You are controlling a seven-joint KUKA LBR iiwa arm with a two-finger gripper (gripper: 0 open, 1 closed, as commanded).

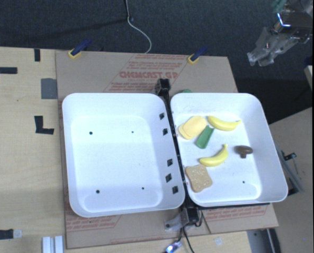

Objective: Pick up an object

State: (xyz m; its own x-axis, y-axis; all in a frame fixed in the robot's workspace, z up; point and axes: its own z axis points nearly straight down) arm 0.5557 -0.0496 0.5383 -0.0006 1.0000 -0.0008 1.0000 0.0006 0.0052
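The two-finger gripper [262, 54] hangs high at the view's upper right, off beyond the bins and over the dark floor; it is too small and blurred to read how the jaws stand, so that cannot be told, and nothing shows between them. Nearest to it is the right-hand shallow white bin [267, 136], which holds all the candidates: an upper yellow toy banana [223, 123] near the far wall, a pale yellow rounded slab [192, 127] with a green oblong block [204, 136] leaning against it, a lower yellow toy banana [214, 157] at mid-bin, a small brown mushroom-like piece [244, 151] just to its right, and a tan toast-shaped slice [199, 178] near the front. The left-hand white bin [72, 115] lies alongside. Judged step: approach, no pick yet made. The next move calls for swinging in over the right bin, choosing a piece that lies apart, such as the lower banana or the toast, and descending squarely on it.
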